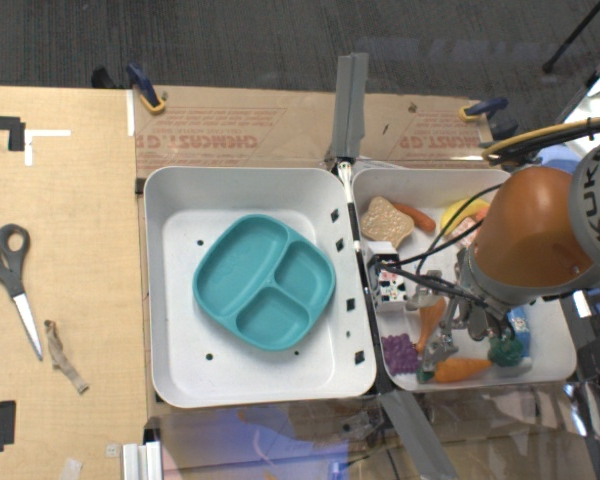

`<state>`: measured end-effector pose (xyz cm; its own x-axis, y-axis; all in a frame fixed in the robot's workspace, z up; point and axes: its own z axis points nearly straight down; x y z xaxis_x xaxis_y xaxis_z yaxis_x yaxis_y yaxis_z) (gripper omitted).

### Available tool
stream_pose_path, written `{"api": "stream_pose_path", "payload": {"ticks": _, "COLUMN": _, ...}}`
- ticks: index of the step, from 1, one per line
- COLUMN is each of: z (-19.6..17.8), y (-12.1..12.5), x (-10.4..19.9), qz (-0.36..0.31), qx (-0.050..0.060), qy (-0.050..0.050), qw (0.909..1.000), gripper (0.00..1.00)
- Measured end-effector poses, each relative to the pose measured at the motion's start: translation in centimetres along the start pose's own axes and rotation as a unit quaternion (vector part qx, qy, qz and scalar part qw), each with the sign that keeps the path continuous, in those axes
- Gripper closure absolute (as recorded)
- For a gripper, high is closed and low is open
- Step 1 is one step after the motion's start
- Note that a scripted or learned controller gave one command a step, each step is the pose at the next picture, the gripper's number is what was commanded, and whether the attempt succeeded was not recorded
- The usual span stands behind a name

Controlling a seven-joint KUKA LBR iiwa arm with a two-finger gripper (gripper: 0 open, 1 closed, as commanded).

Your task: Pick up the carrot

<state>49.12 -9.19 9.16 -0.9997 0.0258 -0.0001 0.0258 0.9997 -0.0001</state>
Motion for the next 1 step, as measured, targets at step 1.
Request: {"api": "stream_pose_path", "payload": {"ticks": 1, "z": -0.35, "y": 0.0, "x": 0.79, "qz": -0.013, "qx": 0.0, "qy": -0.009, "qw": 0.9999, "gripper": 0.0}}
